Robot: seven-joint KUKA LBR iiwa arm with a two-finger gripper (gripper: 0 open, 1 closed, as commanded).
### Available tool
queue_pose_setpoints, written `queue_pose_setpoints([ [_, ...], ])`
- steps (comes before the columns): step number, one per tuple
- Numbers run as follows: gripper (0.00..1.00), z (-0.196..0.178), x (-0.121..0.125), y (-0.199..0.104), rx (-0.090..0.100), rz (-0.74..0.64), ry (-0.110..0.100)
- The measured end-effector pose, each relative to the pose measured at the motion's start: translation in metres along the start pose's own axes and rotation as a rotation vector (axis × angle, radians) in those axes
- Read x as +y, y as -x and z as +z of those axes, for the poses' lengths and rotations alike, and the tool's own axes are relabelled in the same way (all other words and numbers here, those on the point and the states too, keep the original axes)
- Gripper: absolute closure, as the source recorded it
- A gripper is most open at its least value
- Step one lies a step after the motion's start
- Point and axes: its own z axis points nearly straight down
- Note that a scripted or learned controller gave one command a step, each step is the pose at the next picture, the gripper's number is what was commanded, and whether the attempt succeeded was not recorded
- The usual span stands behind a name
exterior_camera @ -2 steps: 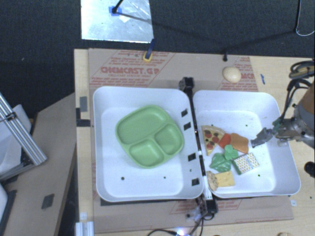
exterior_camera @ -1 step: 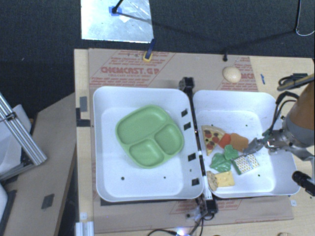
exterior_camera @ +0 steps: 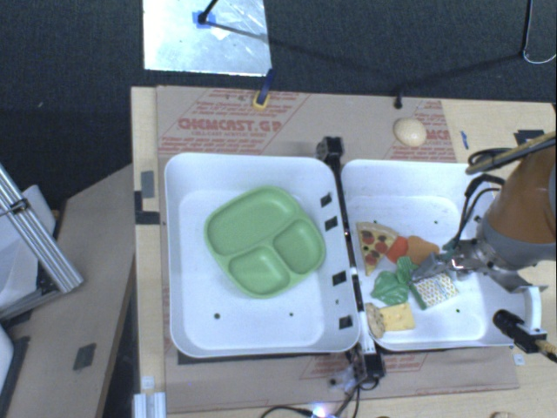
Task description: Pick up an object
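While the gripper (exterior_camera: 438, 266) sits low in the right bin (exterior_camera: 418, 185), whether it grips anything cannot be told. One patterned block (exterior_camera: 435, 290) lies just under it. Leftward crowd one pizza slice (exterior_camera: 376, 244), one green leaf (exterior_camera: 393, 283) and one cheese wedge (exterior_camera: 390, 318); one green tray (exterior_camera: 264, 240) occupies the left bin (exterior_camera: 191, 233).

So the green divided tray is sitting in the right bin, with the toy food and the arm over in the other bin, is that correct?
Not quite: the green divided tray lies in the left bin, not the right one. The camera view shows it there by itself. The rest holds: the toy food, such as the pizza slice, sits in the other bin, where the arm reaches in.
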Motion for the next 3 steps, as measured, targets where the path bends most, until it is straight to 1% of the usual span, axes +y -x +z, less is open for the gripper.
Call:
queue_pose_setpoints([
  [1, 0.0, 0.007, 0.002, 0.001, 0.0, 0.001, 0.0],
  [2, 1.0, -0.003, 0.002, 0.001, -0.001, 0.001, 0.003],
  [3, 1.0, -0.049, -0.001, 0.007, -0.002, 0.002, 0.002],
])
